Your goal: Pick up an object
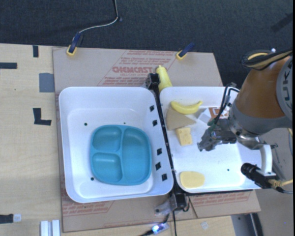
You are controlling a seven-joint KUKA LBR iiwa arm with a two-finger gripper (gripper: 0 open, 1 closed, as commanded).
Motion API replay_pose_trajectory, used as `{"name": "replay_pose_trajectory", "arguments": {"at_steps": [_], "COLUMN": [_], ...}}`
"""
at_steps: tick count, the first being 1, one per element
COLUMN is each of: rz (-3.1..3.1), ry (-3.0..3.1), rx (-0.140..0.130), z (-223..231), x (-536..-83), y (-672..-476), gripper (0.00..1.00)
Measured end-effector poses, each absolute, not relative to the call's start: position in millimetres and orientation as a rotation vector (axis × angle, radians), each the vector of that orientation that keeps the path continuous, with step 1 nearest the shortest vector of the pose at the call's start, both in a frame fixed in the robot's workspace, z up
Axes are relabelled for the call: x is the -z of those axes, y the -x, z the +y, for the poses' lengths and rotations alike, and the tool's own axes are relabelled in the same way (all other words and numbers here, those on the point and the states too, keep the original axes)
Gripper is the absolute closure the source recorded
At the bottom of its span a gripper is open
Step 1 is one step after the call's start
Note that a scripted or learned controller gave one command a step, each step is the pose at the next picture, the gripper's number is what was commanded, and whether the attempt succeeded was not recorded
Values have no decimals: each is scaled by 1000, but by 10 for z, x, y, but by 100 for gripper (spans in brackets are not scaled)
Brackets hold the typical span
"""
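The right bin [221,180] holds a yellow banana [186,106], a tan wedge [174,118], a yellow cheese-like block [185,136] and a pale yellow oval piece [192,179]. My gripper [205,144] hangs low over the middle of this bin, just right of the yellow block and apart from it. Nothing shows between its dark fingertips. A small orange and white item [215,113] lies partly hidden behind the wrist near the bin's far side.
The left bin [71,112] holds a blue divided plate [121,154]. A yellow clamp [162,76] sits on the divider at the far edge. The grey and orange arm [263,102] covers the right bin's right side. Cardboard underlies both bins.
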State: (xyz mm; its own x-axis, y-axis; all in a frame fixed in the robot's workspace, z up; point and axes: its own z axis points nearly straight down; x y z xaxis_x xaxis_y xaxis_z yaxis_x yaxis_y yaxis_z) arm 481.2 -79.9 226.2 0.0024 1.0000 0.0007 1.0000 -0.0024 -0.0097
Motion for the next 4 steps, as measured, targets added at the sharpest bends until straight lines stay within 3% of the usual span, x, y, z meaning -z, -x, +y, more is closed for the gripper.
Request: {"name": "replay_pose_trajectory", "arguments": {"at_steps": [1,2,3,4], "rz": [-2229,-2217,-2225,-2225], "ry": [2204,2226,2211,2238], "rx": [-4,-3,-4,6], "z": [216,-343,239,-853], "x": [-1808,-2124,-1981,-2764], "y": [-5076,-4822,-4825,-5680], "gripper": [100,100,100,100]}}
